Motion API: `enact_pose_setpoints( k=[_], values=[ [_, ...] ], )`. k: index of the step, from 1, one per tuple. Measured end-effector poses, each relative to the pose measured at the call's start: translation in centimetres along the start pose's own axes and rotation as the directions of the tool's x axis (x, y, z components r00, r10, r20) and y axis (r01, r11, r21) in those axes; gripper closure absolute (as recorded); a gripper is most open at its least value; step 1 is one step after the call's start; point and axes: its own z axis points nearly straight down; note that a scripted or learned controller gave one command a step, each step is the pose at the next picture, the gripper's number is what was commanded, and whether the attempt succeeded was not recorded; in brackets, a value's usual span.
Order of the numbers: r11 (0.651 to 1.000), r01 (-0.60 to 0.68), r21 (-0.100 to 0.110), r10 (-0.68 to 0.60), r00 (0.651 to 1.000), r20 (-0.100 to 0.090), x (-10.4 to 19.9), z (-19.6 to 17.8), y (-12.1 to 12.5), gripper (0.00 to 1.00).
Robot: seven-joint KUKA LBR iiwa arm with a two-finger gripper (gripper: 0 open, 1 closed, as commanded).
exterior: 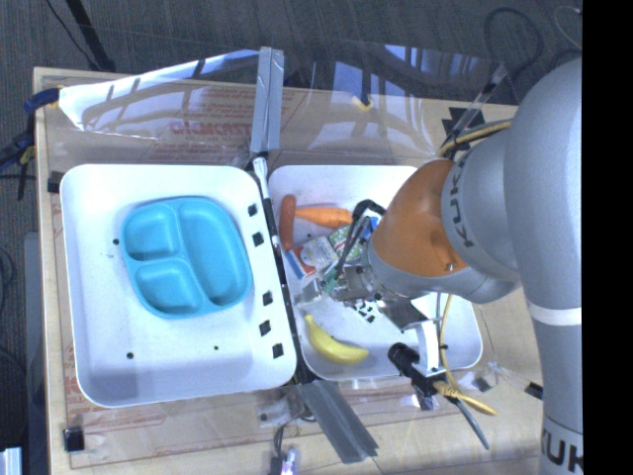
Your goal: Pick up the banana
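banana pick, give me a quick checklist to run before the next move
1. Banana in view, lying in the right bin near its front wall: ok.
2. Banana free of clutter: ok, the carrot and packets sit further back.
3. Pincer over the banana: not ok, it sits just behind it.
4. Pincer opening: cannot tell.
5. Banana between the fingers: not ok.
6. Blue tray out of the way: ok, it lies in the left bin.
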Motion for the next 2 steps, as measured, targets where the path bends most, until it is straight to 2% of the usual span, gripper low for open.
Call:
enact_pose_setpoints(
  k=[1, 2],
  values=[
    [1.000, 0.029, 0.011, -0.029, 1.000, 0.004, 0.22, 1.64, -0.66, 0.00],
    [0.991, -0.130, 0.022, 0.130, 0.992, 0.003, 0.51, 1.97, -0.98, 0.00]
  ],
)
